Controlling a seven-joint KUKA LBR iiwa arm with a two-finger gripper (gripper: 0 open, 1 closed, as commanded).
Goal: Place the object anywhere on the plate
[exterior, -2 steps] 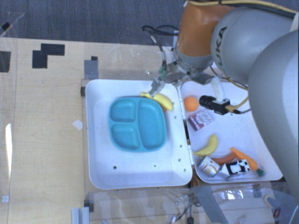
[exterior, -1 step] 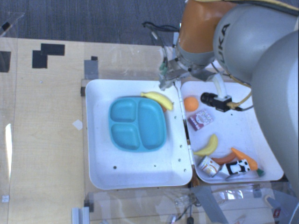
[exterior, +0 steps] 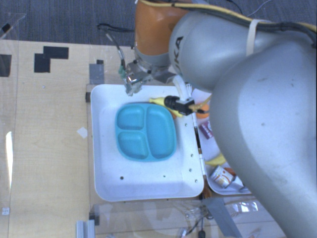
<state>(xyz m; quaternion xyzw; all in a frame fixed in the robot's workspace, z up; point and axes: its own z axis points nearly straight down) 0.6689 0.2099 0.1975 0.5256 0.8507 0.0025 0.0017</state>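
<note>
A blue divided plate (exterior: 146, 132) lies in the left white bin (exterior: 143, 187), toward its far half. My gripper (exterior: 131, 87) hangs over the bin's far edge, just above the plate's far left corner. I see nothing held in it. A yellow object (exterior: 157, 101) lies by the plate's far right corner, partly hidden by the robot's own hardware.
The grey arm covers most of the right bin (exterior: 218, 186). At its left side I see an orange thing (exterior: 202, 106), a printed packet (exterior: 206, 129), a yellow piece (exterior: 216, 159) and a small can (exterior: 221, 176). The wooden bench (exterior: 44, 133) stretches to the left.
</note>
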